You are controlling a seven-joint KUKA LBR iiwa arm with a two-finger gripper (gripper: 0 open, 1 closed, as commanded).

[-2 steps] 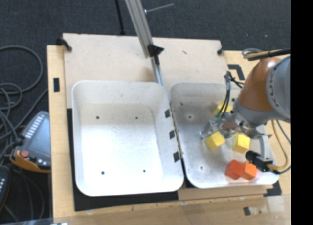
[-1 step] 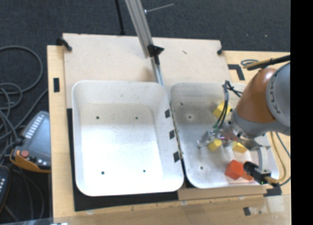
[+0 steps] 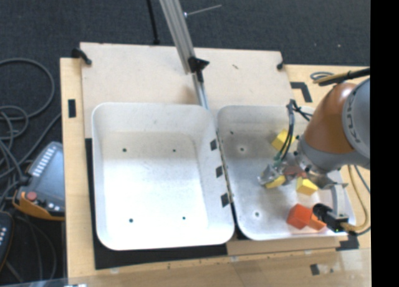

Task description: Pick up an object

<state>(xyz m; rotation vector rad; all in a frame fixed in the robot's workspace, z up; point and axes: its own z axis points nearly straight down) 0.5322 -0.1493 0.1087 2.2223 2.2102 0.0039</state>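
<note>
In the right bin [image 3: 249, 136] lie several small objects: a yellow block [image 3: 281, 139] near the back, a yellow piece [image 3: 274, 181] in the middle, another yellow block [image 3: 306, 186] to its right, and an orange block [image 3: 300, 216] near the front edge. My gripper [image 3: 274, 173] hangs low over the middle yellow piece, at the end of the grey arm with its orange band [image 3: 327, 123]. The wrist hides how the gripper meets that piece.
The left bin [image 3: 156, 173] sits beside the right one. A slanted metal pole [image 3: 177, 27] rises from the back of the bench. Cables and a handheld pendant [image 3: 43, 179] lie on the floor at the left.
</note>
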